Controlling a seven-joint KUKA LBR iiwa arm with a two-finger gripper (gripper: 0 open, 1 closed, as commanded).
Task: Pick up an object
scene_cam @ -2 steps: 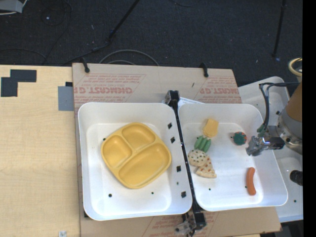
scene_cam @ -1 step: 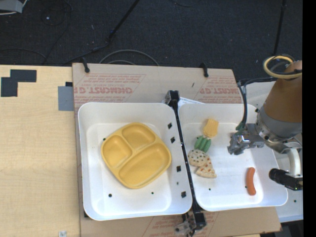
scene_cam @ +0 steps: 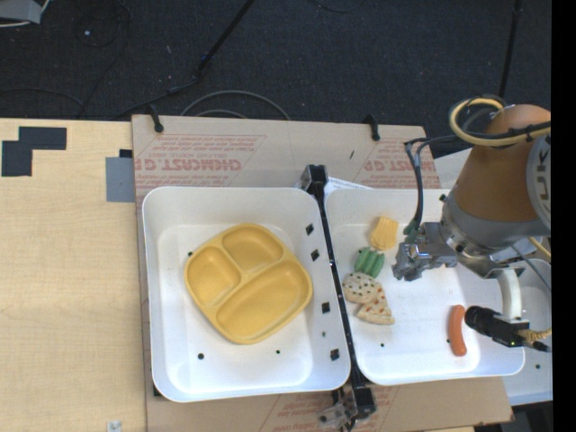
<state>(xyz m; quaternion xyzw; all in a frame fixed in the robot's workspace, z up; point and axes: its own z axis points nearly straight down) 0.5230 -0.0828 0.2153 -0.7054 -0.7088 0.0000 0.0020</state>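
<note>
A: Any writing you can read?

B: Just red print [scene_cam: 200,162] on the cardboard sheet [scene_cam: 270,133] under the bins. It's block caps, upside down from the camera, and I can't make out the letters w/ any confidence. No labels on the objects.

A: Arm pose?

B: The arm [scene_cam: 499,183] comes in from the view's right, its orange section bulking over the far right corner of the right bin [scene_cam: 423,358]. The wrist bends down and toward the view's left, so the gripper [scene_cam: 407,264] sits low inside that bin, approx. mid-depth.

A: Open or closed?

B: Can't tell — at this angle the tip is a dark, cluttered shape. Nothing visibly held.

A: Where are the pickable things?

B: All in the right bin.
- Green piece [scene_cam: 368,261]: just beside the gripper, on its left in the view; can't tell if they touch.
- Yellow piece [scene_cam: 384,233]: just beyond the green one, twd the far wall.
- Two flat tan wedges [scene_cam: 366,298], one speckled: touching each other, just nearer the camera than the green piece and close to the black divider [scene_cam: 326,259] between the bins.
- Orange-red sausage [scene_cam: 458,330]: well apart from the rest, near the front right corner, lying roughly front-to-back.

A: Other bin?

B: The left bin [scene_cam: 171,358] holds a yellow divided plate [scene_cam: 247,282] w/ three compartments, flat and approx. centred.
</note>
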